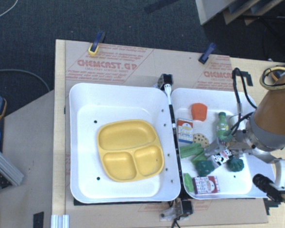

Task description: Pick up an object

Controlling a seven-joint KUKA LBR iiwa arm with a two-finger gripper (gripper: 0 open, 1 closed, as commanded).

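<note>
Left bin [78, 131] holds a yellow divided tray [129, 149]; right bin [244, 191] holds small toy foods; end effector [222, 153] among them, grip state unclear

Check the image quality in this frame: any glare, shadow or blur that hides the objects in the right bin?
Camera view: lighting is even and soft, with no harsh glare on the white bins; the yellow tray reads crisply. The arm is slightly soft at the frame edge. The claw sits in a dark, cluttered patch among the small items, so its detail is hard to resolve.
</note>
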